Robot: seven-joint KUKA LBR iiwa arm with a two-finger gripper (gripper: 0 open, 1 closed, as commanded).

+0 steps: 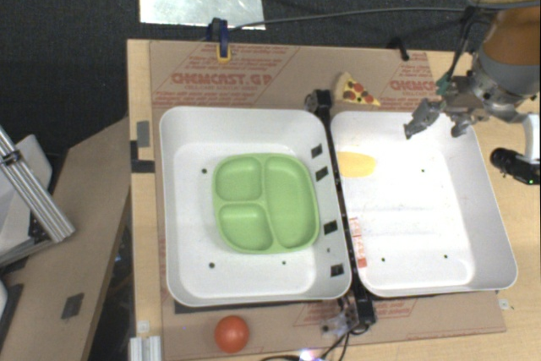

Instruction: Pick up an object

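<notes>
My claw point(439, 121) hangs open and holds nothing, over the far right corner of the right bin point(439, 249). The yellow thing point(356, 164) lies flat at the bin's far left. I should go left, drop low, then pinch its sides.

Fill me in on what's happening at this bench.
A robot arm reaches in from the right, its gripper hovering over the far corner of the right bin. Nothing is between its fingers. A yellow item lies in that bin near its left wall, apart from the gripper. The left bin holds a green divided tray. A toy pizza slice sits beyond the bins, and an orange ball in front of them.
</notes>
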